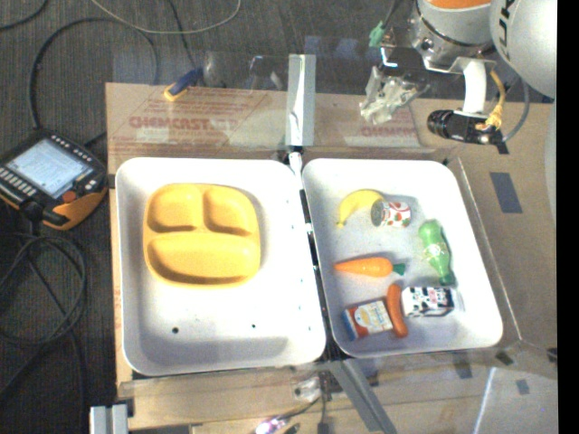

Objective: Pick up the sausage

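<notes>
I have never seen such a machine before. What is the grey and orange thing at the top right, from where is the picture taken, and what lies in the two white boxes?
It is a robot arm, and the picture comes from one fixed camera above the bench, looking down at a slant. At the arm's end hangs its claw, above the bench behind the bins, holding nothing. The left bin holds a yellow divided tray. The right bin holds toy food: a banana, a small can, a green bottle, a carrot, a milk carton, an orange packet, and the reddish sausage it should pick up.
</notes>
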You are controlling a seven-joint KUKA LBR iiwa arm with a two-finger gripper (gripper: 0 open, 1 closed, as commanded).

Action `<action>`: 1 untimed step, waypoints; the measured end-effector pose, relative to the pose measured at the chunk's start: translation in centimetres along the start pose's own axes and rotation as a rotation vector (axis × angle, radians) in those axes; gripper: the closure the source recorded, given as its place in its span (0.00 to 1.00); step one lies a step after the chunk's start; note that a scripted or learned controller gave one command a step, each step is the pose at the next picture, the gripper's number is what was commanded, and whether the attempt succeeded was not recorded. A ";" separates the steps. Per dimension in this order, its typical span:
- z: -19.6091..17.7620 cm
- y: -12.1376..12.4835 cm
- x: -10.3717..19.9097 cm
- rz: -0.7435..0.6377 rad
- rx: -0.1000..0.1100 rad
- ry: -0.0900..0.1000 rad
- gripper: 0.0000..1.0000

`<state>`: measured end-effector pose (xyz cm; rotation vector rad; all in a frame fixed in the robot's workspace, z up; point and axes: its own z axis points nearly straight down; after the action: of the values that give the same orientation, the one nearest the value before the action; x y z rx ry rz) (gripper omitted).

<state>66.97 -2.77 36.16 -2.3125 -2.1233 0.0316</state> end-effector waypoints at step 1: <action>-0.8 0.0 0.0 -0.001 0.002 -0.002 1.00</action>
<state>67.00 -2.75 37.01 -2.3116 -2.1240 0.0351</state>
